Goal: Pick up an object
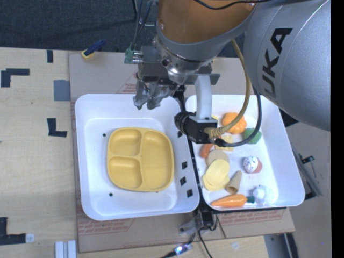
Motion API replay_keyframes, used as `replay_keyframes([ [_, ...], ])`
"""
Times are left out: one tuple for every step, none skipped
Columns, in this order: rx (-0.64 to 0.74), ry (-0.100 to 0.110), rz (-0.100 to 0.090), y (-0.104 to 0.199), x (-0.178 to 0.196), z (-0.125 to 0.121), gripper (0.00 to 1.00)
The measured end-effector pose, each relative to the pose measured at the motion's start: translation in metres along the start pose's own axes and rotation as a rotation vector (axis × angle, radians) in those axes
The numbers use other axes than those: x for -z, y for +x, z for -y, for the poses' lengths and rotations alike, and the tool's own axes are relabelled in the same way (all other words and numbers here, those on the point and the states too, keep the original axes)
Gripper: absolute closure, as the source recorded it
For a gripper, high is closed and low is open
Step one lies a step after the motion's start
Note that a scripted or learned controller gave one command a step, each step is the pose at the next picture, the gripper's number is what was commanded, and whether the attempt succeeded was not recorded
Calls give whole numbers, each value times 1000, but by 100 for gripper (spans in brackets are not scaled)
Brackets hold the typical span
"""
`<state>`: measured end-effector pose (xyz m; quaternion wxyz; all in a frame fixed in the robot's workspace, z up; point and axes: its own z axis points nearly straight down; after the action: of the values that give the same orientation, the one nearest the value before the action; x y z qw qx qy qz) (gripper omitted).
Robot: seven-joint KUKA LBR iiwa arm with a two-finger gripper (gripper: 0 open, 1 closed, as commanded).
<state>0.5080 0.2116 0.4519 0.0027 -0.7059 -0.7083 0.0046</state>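
My gripper [149, 99] hangs over the far edge of the left bin [88, 144], beyond the yellow divided plate [141, 159] that lies in that bin. I see nothing in the gripper. The right bin [285, 144] holds several toy foods: an orange fruit [235, 121], a green piece [253, 137], pale yellow slices [216, 174], a carrot [230, 200], a cone [234, 183] and a white and red ball [250, 164]. The arm's wrist hides part of the right bin's far left corner.
A black fitting with cable [192, 128] hangs from the arm over the wall between the bins. A small white item [259, 193] lies near the right bin's front edge. A blue and yellow object [94, 48] lies on the bench behind the left bin.
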Motion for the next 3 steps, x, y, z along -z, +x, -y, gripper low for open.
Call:
replay_keyframes([
  [-1,9,6,15,-182,27,100],
  [0,-27,-9,22,93,-25,100],
  [-4,-4,1,21,14,-62,100],
])
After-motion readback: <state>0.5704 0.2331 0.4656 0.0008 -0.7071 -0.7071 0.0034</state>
